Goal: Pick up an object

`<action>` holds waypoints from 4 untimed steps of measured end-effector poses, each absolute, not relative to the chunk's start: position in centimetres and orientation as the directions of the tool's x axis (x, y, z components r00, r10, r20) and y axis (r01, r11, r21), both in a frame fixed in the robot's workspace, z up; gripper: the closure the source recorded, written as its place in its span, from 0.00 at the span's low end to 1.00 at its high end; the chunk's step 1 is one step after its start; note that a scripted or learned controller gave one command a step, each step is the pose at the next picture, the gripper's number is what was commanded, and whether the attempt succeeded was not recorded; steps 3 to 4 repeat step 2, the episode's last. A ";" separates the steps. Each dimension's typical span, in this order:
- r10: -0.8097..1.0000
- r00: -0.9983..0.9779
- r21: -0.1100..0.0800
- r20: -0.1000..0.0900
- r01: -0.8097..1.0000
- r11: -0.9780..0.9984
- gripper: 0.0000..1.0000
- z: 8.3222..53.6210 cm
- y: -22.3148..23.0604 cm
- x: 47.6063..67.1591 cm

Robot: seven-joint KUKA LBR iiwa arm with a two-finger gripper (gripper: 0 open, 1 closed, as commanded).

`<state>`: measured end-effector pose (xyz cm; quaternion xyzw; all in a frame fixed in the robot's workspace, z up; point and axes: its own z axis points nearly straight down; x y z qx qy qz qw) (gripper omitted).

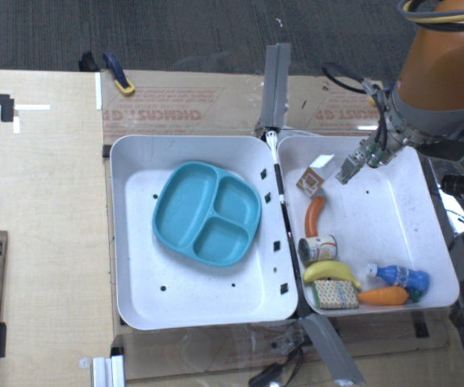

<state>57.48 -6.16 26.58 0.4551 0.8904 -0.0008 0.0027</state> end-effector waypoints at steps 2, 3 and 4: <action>0.810 -0.587 0.001 -0.002 0.810 0.587 0.00 9.2 -15.5 57.8; 0.810 -0.587 0.001 -0.002 0.810 0.587 0.00 9.2 -15.5 57.8; 0.810 -0.587 0.001 -0.002 0.810 0.587 0.00 9.2 -15.5 57.8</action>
